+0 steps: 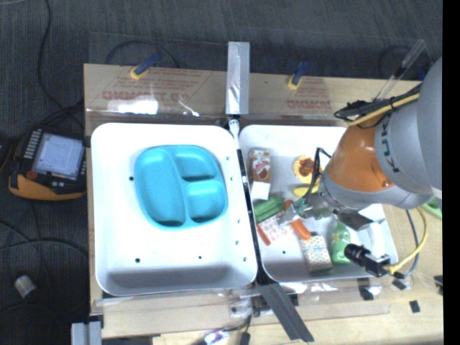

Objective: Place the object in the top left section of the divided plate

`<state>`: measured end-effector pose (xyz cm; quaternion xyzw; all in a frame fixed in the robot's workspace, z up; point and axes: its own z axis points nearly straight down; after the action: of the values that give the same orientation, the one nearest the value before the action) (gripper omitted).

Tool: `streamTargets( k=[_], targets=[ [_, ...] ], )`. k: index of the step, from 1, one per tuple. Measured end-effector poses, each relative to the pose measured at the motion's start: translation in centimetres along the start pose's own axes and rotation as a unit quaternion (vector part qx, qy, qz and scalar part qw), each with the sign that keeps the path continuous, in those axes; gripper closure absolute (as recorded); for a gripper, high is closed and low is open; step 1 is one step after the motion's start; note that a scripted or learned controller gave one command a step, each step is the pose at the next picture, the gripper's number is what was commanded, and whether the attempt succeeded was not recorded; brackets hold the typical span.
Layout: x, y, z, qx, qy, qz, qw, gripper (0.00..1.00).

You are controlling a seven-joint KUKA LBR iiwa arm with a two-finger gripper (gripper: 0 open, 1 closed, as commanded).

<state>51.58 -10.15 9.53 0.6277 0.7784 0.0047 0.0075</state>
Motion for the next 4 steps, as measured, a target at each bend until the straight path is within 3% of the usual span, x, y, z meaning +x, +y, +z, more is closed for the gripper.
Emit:
streamTargets(
  k=[1, 2, 3, 4],
  targets=[
    [-6.2, -0.3, 0.0, -0.004, -0.002, -0.054, 0.9985, 1.0],
    [-3.1, 3.7, 0.0, -0.001, -0.006, -0.139, 0.9902, 1.0],
    [-3.5, 7.5, 0.0, 0.001, -0.004, -0.218, 0.976, 1.0],
    [4.0, 14.3, -8.7, 0.008, 0.004, -0.312, 0.95, 1.0]
  ],
)
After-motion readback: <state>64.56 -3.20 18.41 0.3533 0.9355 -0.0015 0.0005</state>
